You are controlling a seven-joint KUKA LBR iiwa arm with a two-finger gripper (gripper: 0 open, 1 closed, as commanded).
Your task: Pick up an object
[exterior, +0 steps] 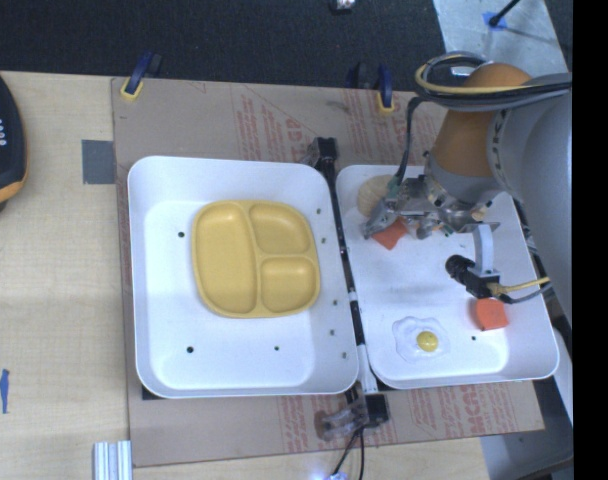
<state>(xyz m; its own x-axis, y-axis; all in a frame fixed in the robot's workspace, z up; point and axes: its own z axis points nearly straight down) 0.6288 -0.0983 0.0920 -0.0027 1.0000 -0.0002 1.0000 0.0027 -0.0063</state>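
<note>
While the gripper (416, 220) is lowered into the right bin (529, 363), whether it is released or clenched cannot be told. An orange block (388, 235) is seen just beside it, touching or not unclear. A second orange block (491, 314) and a fried egg (420, 339) lie well apart from it.

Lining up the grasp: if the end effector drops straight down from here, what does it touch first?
Most likely the orange block sitting under the end effector in the right bin; the tan round piece lies just beside it. Depth is unclear.
</note>
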